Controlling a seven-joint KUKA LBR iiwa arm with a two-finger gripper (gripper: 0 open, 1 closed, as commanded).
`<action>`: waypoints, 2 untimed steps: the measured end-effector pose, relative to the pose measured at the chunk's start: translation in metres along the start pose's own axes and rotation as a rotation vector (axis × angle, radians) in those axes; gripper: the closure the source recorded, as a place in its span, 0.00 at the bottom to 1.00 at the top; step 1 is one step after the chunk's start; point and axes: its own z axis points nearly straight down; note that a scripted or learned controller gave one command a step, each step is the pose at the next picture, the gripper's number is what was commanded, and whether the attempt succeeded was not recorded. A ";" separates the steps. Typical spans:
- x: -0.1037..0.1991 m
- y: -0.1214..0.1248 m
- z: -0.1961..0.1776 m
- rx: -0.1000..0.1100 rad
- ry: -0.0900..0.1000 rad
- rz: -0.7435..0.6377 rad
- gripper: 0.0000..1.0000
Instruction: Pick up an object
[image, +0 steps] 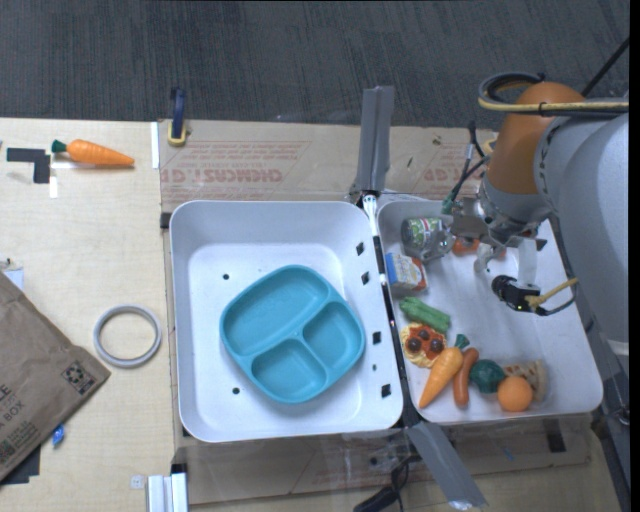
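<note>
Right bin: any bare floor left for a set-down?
Right bin: bare floor mid-right, between the gripper above and the orange below. Left edge and bottom are crowded with toy food, such as the carrot. Left bin: bare strip around the blue tray.

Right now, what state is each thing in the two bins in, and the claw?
Blue tray: flat in the left bin, right way up, compartments bare.
Can: on its side, top of the right bin.
Carrot: lying down, tip toward the near rim.
Orange: resting near the bin's front right corner.
Green pepper: lying flat.
Claw: low over the right bin beside the can; grip unclear.
</note>
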 end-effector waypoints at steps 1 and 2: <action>-0.019 -0.060 -0.001 -0.030 0.016 0.005 0.00; 0.005 -0.088 -0.005 -0.030 0.016 -0.054 0.00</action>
